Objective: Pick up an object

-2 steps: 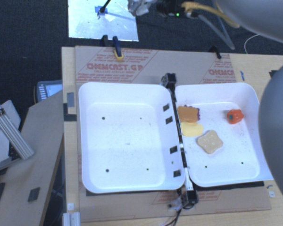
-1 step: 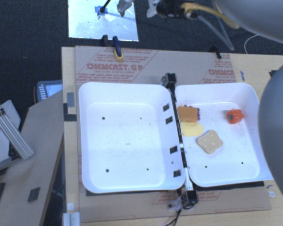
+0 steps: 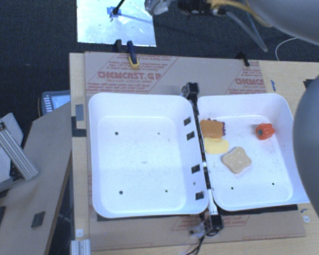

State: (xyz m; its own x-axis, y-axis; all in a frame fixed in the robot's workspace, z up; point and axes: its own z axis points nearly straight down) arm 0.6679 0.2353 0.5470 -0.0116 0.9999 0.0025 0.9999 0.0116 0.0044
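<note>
Here the right bin (image 3: 244,195) holds toast (image 3: 236,160), a yellow slice (image 3: 217,146), perhaps a tomato (image 3: 264,131); gripper (image 3: 160,0) state unclear.

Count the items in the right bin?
4: orange-brown block by the divider, yellow disc just below it, tan bread slice mid-bin, red-orange piece toward the right. The arm may hide more.

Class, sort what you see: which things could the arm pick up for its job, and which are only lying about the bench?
For the job: toast slice, yellow piece, orange-brown block, red-orange piece, all in the right bin.

Lying about: left bin, yellow-handled clamp, metal sheet.
</note>
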